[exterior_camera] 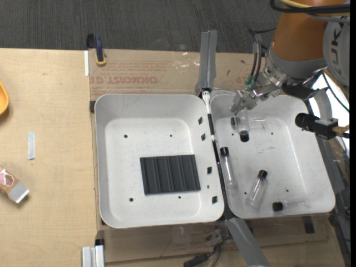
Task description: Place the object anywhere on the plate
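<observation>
The plate [169, 174] is a dark ribbed rectangle lying flat in the middle of the left bin [111, 149]. The objects are clear vials with black caps, all in the right bin [311, 166]. One vial [243, 129] is directly under my gripper [242, 105], cap pointing down toward the front; whether it is held or resting on the bin floor is unclear. My gripper hangs over the back left part of the right bin. A second vial [226, 164] lies along that bin's left wall, a third [256, 187] sits near the front middle, and another [289, 205] rests at the front wall.
The raised rims of the two bins meet in a ridge [212, 149] between my gripper and the plate. A grey bar [208, 60] stands behind that ridge. The arm's orange band [306, 21] and cables fill the back right. A black bracket [314, 124] juts over the right bin's right side.
</observation>
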{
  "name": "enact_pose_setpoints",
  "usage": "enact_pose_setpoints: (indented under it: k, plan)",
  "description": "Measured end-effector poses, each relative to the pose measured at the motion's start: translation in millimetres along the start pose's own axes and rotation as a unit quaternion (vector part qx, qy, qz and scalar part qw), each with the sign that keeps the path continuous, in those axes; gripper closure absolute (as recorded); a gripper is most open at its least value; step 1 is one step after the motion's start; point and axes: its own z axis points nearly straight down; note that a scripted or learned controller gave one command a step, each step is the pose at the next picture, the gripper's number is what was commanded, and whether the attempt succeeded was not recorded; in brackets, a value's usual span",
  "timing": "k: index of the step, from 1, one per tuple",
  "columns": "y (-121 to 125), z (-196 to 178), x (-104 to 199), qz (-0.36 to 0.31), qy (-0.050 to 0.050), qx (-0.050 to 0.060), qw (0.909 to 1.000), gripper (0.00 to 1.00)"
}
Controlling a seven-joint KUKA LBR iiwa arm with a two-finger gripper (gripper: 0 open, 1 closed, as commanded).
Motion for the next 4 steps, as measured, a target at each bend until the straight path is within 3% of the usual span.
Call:
enact_pose_setpoints:
  k: [1, 2, 3, 4]
  plan:
    - [-38.8, 4.2, 120.5, 0.028, 0.000, 0.001, 0.9996, 1.00]
    - [-53.1, 23.3, 183.5, 0.003, 0.000, 0.002, 1.0000, 1.00]
    - [-2.5, -13.8, 179.5, -0.140, 0.000, 0.000, 0.9902, 1.00]
    - [-2.5, -13.9, 179.5, -0.140, 0.000, 0.000, 0.9902, 0.00]
